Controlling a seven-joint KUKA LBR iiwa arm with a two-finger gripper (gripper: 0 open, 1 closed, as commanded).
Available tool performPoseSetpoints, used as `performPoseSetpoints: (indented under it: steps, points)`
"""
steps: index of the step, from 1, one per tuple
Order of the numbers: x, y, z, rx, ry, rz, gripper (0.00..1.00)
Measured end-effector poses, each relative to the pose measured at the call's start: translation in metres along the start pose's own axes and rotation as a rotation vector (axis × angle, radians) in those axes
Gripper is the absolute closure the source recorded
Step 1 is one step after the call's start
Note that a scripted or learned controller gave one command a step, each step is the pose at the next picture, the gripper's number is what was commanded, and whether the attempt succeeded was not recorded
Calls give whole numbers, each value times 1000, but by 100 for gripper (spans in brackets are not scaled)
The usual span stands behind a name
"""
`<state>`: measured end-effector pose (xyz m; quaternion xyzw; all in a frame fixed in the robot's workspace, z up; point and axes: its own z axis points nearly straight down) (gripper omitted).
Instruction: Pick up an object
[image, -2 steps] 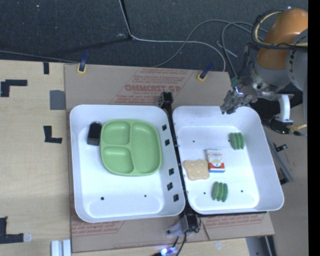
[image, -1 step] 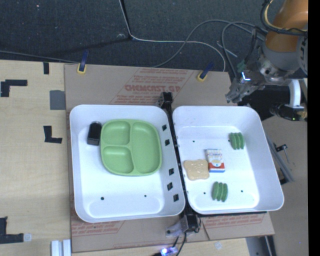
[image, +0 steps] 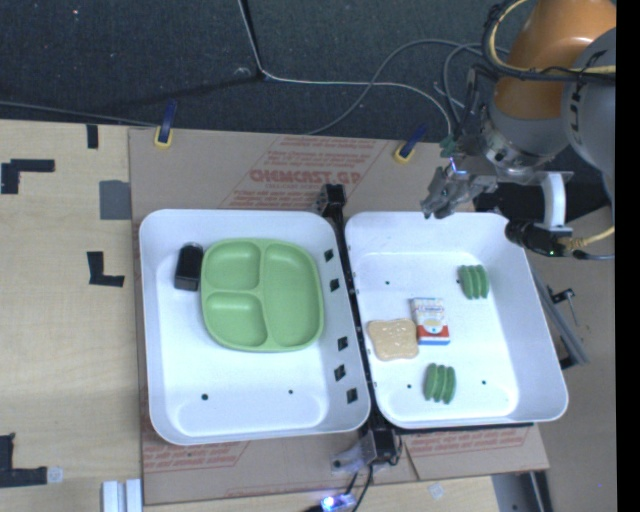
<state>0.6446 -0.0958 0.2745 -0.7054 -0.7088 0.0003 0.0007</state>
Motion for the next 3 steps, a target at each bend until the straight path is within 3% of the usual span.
performPoseSetpoints:
  steps: [3]
  points:
    - [144, -10, 44, 2, 0, -1, 100]
